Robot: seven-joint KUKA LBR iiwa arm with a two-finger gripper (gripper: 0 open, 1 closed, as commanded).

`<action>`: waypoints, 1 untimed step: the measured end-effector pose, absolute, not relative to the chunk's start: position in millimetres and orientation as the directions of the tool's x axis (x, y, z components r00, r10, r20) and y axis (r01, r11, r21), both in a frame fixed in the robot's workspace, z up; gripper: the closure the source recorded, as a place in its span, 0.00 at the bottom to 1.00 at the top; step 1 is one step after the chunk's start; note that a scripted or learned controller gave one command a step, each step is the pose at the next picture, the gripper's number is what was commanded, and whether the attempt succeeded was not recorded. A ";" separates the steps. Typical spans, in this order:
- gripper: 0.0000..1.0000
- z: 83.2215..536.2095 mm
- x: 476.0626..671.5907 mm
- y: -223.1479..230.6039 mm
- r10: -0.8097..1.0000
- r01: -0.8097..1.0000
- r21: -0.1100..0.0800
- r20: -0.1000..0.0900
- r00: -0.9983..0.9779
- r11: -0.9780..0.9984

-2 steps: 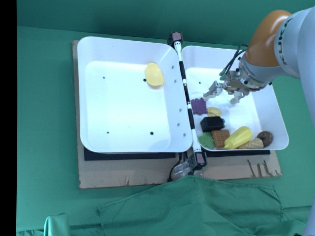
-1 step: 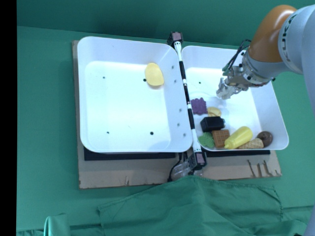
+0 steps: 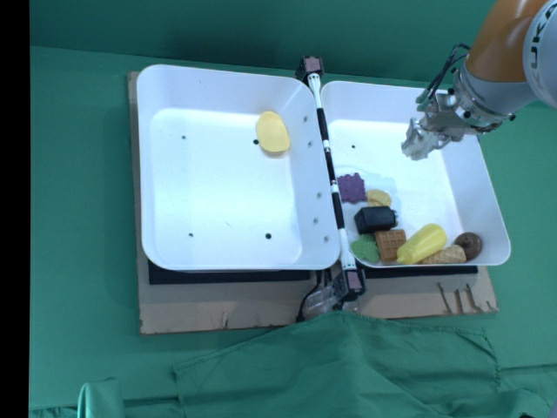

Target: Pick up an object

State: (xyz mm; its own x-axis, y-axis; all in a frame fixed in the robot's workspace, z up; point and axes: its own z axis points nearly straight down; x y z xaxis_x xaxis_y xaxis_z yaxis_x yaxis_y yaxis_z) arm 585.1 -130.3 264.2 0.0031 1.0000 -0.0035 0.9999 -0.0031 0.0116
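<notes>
Left bin (image 3: 174, 94): one yellow oval piece (image 3: 272, 132), at 1 o'clock from the bin's centre.
Right bin (image 3: 470, 181): toy cluster along the 6 o'clock edge, including purple piece (image 3: 351, 186), black block (image 3: 375, 219), waffle (image 3: 390, 244), yellow bottle (image 3: 421, 243), brown ball (image 3: 468, 245).
Gripper (image 3: 416, 145): above the right bin at 12 o'clock of the cluster, well apart; nothing seen held; finger opening cannot be told.

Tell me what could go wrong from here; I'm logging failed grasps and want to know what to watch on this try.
1. The toys in the right bin lie packed along its near edge: the black block touches the waffle piece and the yellow bottle, so a grab may catch two or nudge neighbours.
2. The claw hovers over bare floor, away from that cluster, so closing here would likely grasp nothing.
</notes>
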 end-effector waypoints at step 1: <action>1.00 322.7 586.7 -141.5 1.000 1.000 0.011 -0.004 0.003 -0.003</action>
